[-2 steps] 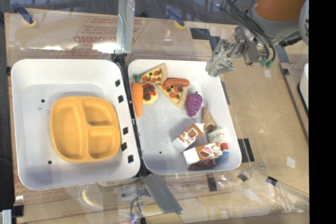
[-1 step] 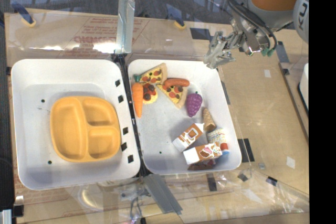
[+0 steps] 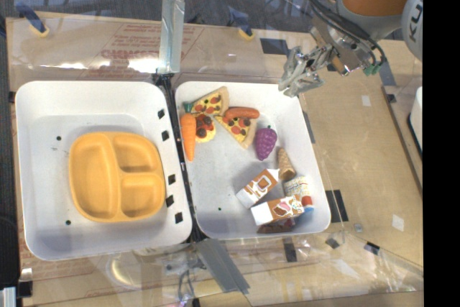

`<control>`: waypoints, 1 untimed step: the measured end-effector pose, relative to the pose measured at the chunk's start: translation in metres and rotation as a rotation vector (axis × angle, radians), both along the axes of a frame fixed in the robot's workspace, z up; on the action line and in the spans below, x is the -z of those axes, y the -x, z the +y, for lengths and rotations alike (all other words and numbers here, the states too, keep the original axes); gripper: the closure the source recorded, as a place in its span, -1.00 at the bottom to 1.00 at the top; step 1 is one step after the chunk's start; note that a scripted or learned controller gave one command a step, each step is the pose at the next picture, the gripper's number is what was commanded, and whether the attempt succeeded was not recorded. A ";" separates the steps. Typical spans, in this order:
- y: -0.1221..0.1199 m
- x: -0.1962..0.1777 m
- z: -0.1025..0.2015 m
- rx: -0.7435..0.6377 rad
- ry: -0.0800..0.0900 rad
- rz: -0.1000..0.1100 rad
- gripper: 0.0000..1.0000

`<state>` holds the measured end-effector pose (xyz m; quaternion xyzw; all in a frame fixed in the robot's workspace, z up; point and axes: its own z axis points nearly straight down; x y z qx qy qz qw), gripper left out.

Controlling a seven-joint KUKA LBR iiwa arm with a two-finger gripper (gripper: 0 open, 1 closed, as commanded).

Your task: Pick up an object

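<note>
The pincer [image 3: 298, 75] hangs just past the right bin's [image 3: 215, 223] far right corner; I cannot tell how it is set. Toys cluster inside that bin. The grapes [image 3: 265, 142], slightly apart near its right wall, look the easiest target: descend straight over them.

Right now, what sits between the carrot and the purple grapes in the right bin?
In the camera view, between the carrot and grapes: two pizza slices and a sausage, crowded together.

Orange band; black cables; silvery, perhaps metal pincer [image 3: 296, 77].
</note>
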<state>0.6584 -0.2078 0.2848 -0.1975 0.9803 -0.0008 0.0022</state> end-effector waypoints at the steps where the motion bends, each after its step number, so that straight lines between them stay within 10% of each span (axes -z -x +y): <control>1: 0.000 0.005 0.000 -0.196 0.000 0.002 1.00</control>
